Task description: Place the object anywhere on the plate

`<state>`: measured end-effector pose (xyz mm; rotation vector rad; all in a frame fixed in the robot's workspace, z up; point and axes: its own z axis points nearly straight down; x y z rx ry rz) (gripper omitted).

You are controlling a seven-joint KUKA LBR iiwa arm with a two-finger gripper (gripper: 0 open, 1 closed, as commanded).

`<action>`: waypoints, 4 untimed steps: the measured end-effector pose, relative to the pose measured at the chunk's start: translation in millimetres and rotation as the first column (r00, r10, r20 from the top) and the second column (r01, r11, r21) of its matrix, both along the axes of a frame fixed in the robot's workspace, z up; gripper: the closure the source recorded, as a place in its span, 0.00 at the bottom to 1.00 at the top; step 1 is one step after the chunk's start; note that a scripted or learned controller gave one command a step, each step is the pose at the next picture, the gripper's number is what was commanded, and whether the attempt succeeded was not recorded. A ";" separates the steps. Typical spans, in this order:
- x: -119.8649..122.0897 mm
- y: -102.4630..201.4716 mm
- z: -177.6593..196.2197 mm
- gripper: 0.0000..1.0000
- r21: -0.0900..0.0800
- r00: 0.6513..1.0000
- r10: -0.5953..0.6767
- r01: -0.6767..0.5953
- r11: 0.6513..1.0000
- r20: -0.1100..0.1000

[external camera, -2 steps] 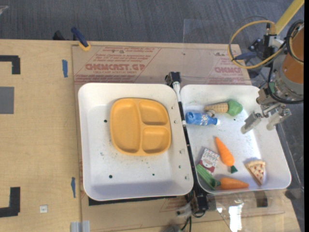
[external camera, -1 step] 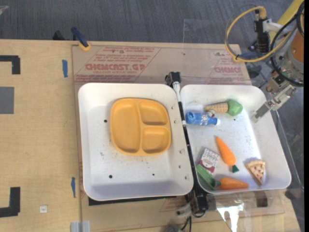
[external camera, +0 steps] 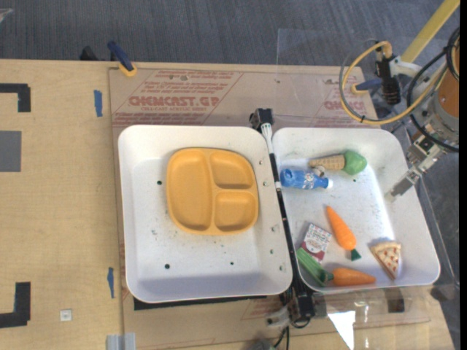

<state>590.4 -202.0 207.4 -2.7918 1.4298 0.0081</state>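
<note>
Plate [external camera: 212, 191], yellow, three sections, sits centre of left bin [external camera: 139, 268], nothing on it. Candidate objects all lie in right bin [external camera: 416, 228]: blue bottle [external camera: 305, 179] at 10 o'clock, green-topped cone [external camera: 340, 162] at 12, touching the bottle, carrot [external camera: 341, 228] at centre, red-white packet [external camera: 316, 239] at 8, second carrot [external camera: 350, 275] at 6, pizza slice [external camera: 387, 257] at 4. Gripper [external camera: 406, 184] hangs at the right bin's 3 o'clock rim, carrying nothing; cannot tell jaw state.
</note>
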 end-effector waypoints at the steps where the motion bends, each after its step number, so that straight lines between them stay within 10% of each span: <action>1: 0.7 0.2 1.8 0.00 -0.001 1.000 0.001 -0.001 1.000 0.004; 4: -45.7 -19.1 47.2 0.00 -0.004 0.890 0.456 -0.456 0.890 0.008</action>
